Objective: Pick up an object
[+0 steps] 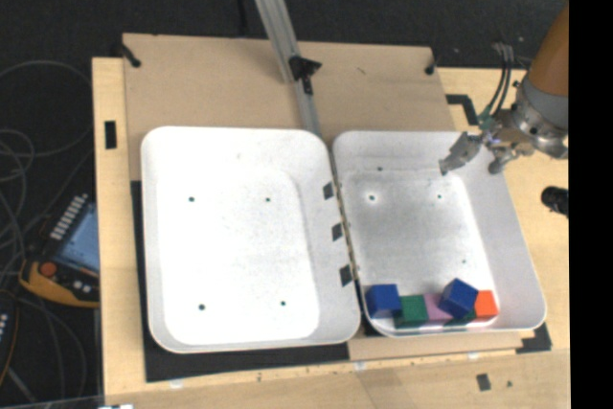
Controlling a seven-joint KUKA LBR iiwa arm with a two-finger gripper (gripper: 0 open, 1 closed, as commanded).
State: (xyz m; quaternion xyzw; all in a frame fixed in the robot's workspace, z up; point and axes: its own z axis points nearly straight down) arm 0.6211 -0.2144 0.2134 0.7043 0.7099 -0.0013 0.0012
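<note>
Two shallow white bins are seen side by side on a tan desk [220, 77], w/ a dark floor around it. The left bin [239, 235] is seen w/ only small dark dots on its floor. The right bin [421, 215] holds a cluster of small blocks, all crowded along its near wall.

From left to right in that cluster: a blue block [383, 298], a green block [413, 308] just beside it, a pale purple block [437, 308] partly hidden, a second blue block [460, 296] which appears tilted and resting against its neighbours, and an orange block [486, 304] at the near-right corner. The blocks are packed close, touching or nearly so.

The arm is seen coming in from the right, grey w/ an orange band above the wrist. The gripper [476, 154] is positioned over the far-right edge of the right bin, well apart from the blocks. The jaws are spread apart, approx. half open, w/ two fingers [458, 154] pointing left and down; nothing is held between them.

A slanted metal rail [273, 10] is mounted at the far side, ending near the gap between the bins. A handheld pendant [67, 249] w/ cables lies on the floor at left.
</note>
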